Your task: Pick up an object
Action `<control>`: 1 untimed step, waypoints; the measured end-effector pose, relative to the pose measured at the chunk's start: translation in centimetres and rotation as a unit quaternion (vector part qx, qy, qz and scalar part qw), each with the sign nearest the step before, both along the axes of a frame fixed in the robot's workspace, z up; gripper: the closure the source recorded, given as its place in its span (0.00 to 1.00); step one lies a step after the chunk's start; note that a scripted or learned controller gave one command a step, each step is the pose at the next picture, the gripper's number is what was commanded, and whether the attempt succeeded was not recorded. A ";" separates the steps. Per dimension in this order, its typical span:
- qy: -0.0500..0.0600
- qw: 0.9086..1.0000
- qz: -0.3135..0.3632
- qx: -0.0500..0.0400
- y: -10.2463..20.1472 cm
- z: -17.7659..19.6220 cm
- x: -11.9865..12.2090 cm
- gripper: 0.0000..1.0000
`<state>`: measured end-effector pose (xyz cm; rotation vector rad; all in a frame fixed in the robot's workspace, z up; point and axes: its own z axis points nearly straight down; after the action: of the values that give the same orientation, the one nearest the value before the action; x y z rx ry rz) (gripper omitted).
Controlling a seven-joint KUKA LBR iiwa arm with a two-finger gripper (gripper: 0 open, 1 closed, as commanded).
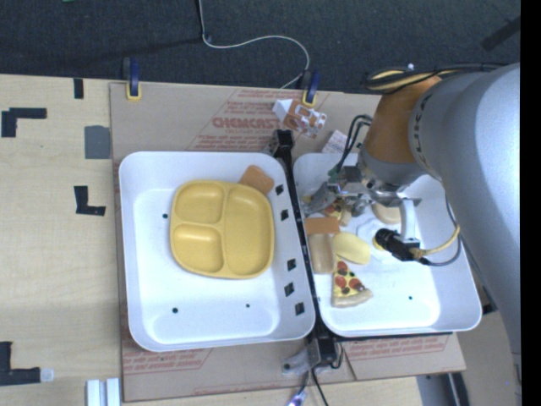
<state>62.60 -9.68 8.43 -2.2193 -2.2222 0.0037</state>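
Observation:
My gripper point(336, 196) is low in the right bin point(423, 311), near its upper left corner, over a cluster of small toy foods. Just below it lie an orange-brown block point(321, 225), a tan bread-like piece point(321, 252) and a pale yellow wedge point(352, 247). A toy pizza slice point(347, 287) lies further toward the front. A cream round piece point(387, 213) sits to the gripper's right, partly hidden by the wrist. What lies directly under the gripper is hidden.
The left bin point(152, 311) holds a yellow divided plate point(223, 228) and a brown block point(256, 178) by its back right corner. A black divider point(292, 227) runs between the bins. A black cable point(423, 256) loops off the wrist over the right bin.

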 end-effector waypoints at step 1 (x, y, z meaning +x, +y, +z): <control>0.009 1.000 -0.002 0.003 -2.8 -0.2 4.0 0.00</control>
<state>66.57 -12.48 8.27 -2.2115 -2.2057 0.0154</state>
